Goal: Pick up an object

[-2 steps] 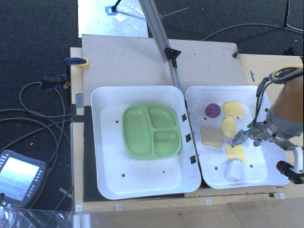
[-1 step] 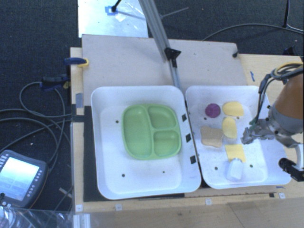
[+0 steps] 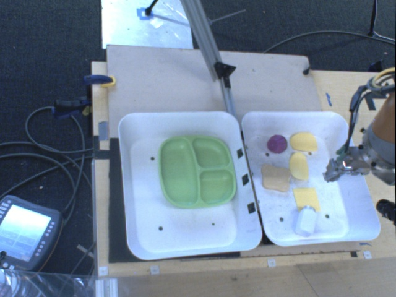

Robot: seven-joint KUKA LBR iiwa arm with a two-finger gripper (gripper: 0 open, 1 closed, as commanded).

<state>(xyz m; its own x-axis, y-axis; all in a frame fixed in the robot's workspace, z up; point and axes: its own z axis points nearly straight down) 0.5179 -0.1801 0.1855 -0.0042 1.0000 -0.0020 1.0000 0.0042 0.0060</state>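
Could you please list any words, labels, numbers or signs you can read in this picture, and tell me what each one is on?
No text can be read.
The handheld pendant has a lit screen, too blurred to read.
The green divided plate, the white bins and the food pieces bear no visible lettering.

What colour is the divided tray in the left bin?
Light green, seen in the camera view: divided tray.

arm (image 3: 382,129) cut off at the right edge, gripper (image 3: 335,169) too small and blurry to tell, screen box (image 3: 25,231) cut off at the left
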